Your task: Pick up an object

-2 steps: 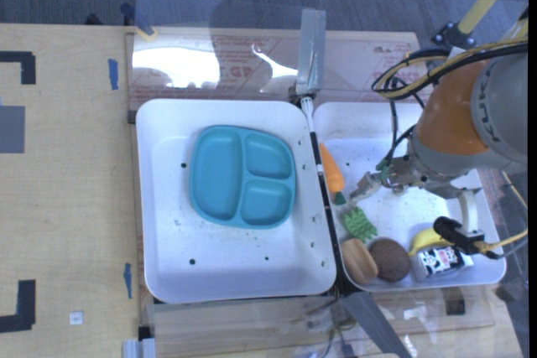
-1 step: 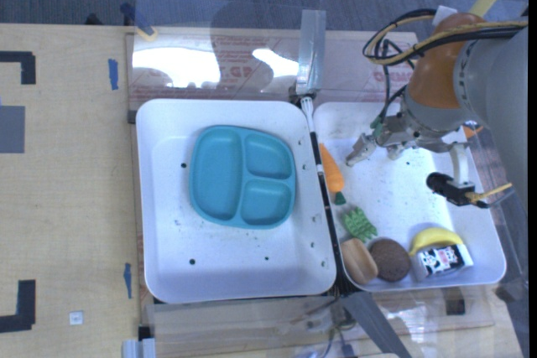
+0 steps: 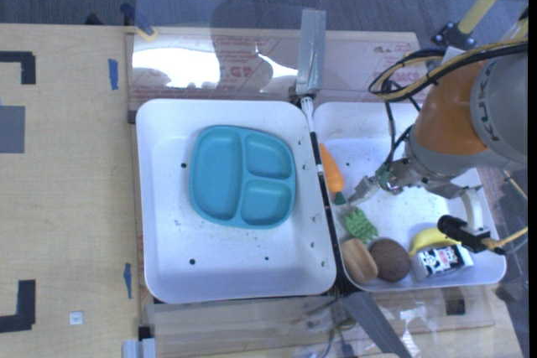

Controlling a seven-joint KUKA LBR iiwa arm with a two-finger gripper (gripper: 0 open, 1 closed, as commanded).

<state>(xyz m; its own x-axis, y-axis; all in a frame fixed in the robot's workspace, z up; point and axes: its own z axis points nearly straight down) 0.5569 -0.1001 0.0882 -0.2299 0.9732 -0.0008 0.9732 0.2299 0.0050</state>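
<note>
Two white bins are sitting on a wooden bench [image 3: 67, 180]. In the right bin [image 3: 369, 138], the gripper [image 3: 362, 190] is hovering released, between the carrot [image 3: 331, 170] and green toy [image 3: 361, 224].

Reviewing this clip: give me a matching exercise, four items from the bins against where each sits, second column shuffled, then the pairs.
Items:
1. blue divided plate
2. carrot
3. banana
4. green object

Places:
A. right bin, along its left wall
B. middle of the left bin
C. right bin, just above the two brown items
D. right bin, near corner, beside the black-and-white carton

Pairs: 1-B, 2-A, 3-D, 4-C
</note>
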